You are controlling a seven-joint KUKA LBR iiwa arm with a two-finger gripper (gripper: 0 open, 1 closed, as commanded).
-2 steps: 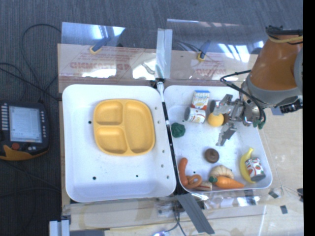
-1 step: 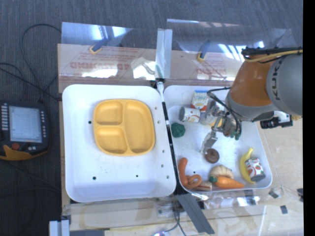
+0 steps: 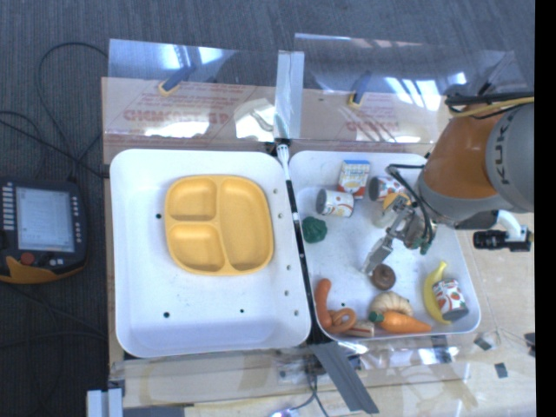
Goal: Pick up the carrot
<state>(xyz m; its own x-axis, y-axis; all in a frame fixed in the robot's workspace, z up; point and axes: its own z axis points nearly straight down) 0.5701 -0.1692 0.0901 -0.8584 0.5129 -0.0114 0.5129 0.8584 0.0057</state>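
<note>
Your carrot (image 3: 405,323) lies low in the right bin (image 3: 334,165), close to the front wall, at about five o'clock from the bin's middle. Its long axis runs nearly along that wall, from nine o'clock to three o'clock with a slight dip toward the three o'clock end, where it tapers. A pale knobbly piece (image 3: 391,303) touches it at twelve o'clock, and a small pretzel-shaped ring (image 3: 342,320) and a reddish sausage (image 3: 323,298) sit just beside its thick end at nine o'clock. A banana (image 3: 431,290) and a red-and-white can (image 3: 450,299) stand near its tip, at about one to two o'clock. Now look to the claw (image 3: 383,254): it hangs in the middle of the same bin, above a brown round thing (image 3: 383,276), with nothing between its fingers, and they seem to stand somewhat apart, so read it as open and empty. The carrot lies at about five o'clock from the claw, near but not under it, with the brown thing and the knobbly piece in between. You would judge that the coming move calls for a short travel toward five o'clock and a turn of the wrist, so the fingers close across the carrot's narrow width rather than along its length. The crowding at twelve o'clock and the wall at six o'clock leave little room, so a finger could well land on a neighbour. The yellow divided plate (image 3: 219,224) in the left bin (image 3: 139,259) is well apart from all this.
</note>
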